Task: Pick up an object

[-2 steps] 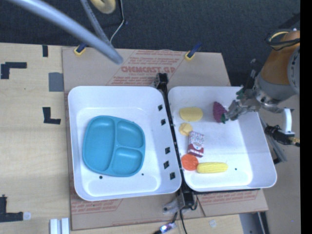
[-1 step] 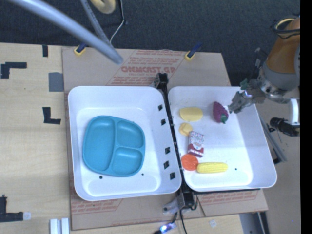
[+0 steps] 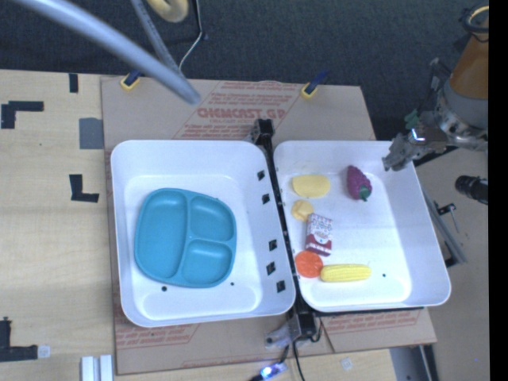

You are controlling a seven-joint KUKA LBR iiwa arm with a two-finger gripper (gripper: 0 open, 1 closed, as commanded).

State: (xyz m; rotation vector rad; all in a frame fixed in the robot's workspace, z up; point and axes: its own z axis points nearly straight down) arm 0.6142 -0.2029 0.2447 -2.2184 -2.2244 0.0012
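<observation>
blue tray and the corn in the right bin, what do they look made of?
Blue tray: looks like moulded plastic, matte to slightly satin; uniform colour, rounded compartment ridges, soft highlights.
Corn: probably toy plastic or rubber, smooth; flat even yellow with a faint sheen. Too small to tell hard from soft.

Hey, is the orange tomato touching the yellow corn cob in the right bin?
Touching. The camera view shows the orange tomato pressed against the left end of the corn cob, no white bin floor between them.
</observation>
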